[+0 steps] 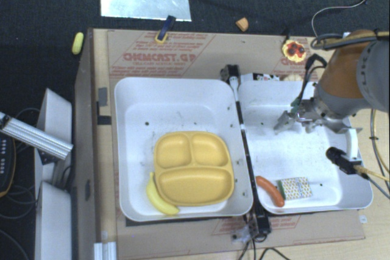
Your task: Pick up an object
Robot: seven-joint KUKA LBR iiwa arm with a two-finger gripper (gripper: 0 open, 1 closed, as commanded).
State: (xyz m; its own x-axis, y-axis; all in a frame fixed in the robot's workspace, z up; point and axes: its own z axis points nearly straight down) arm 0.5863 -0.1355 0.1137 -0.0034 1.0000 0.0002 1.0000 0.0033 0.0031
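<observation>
Overhead, the right bin serves as landmark — the gripper hangs over its upper-middle floor, fingers spread apart with nothing between them. Hot dog and patterned sponge lie side by side at its lower edge, well apart from the gripper.

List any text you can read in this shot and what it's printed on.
"CHEMCAST", large red letters, reads upside down on the cardboard sheet under the bins; the rest of that line and the smaller print are too blurred.
Patterned packet in the right bin: markings too small to read.
</observation>
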